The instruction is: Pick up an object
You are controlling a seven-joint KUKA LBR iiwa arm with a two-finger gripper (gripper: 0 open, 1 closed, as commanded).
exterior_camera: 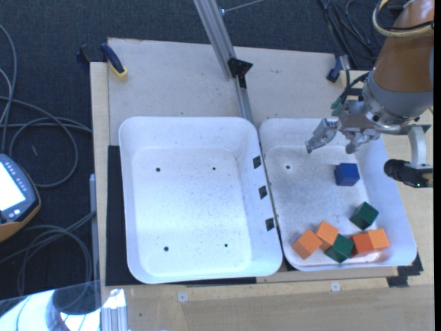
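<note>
The arm's gripper (335, 136) hangs over the far part of the right bin (296, 185), its two fingers spread apart with nothing between them. A blue block (346, 174) lies just near of it. Further toward the near edge sit a green block (364, 214), three orange blocks (326, 232) and another green one (339, 249). The left bin (138, 143) lies beside it.

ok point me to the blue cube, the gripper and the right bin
blue cube (347, 174), camera view, on its top face
gripper (337, 141), camera view, midway between its fingertips, above the bin floor
right bin (289, 185), camera view, on a bare part of its floor
</note>
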